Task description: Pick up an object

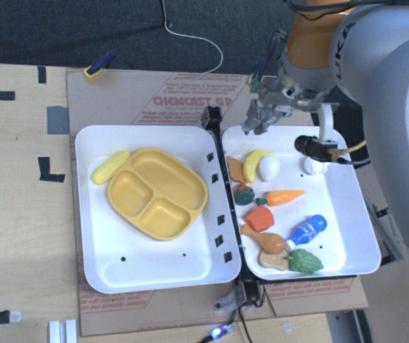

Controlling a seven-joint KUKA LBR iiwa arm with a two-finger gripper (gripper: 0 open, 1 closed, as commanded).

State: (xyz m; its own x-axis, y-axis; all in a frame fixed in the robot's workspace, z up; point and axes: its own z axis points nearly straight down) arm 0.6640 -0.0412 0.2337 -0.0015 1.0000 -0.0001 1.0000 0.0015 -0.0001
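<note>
metal gripper (256, 123) hangs over glossy egg (268, 166) and tapered carrot (285, 197).

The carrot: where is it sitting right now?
The carrot lies in the right bin, near its middle, just right of the red block and above the blue bottle. The gripper is over the bin's far edge.

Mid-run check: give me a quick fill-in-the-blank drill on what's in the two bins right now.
1. The yellow divided tray lies in the ____ bin.
2. The toy corn cob touching the tray's edge is coloured ____.
3. The carrot lies in the ____ bin.
4. The gripper hangs above the right bin's ____ corner.

Missing words: left; yellow; right; far left
</note>
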